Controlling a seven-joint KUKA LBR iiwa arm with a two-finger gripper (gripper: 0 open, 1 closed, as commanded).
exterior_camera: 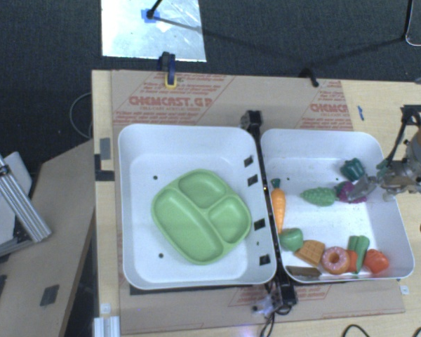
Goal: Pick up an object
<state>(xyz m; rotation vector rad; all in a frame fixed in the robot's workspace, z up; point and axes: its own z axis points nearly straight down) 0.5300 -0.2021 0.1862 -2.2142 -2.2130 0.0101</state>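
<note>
The claw hovers at the right bin's three o'clock edge, beside a purple toy vegetable; its state I cannot tell. Approach step; next, descend over that vegetable.

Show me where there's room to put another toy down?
Left bin: bare floor all around the green plate, widest along the far wall. Right bin: bare at the far end, past the carrot. Crowded along its near edge, around the donut.
</note>
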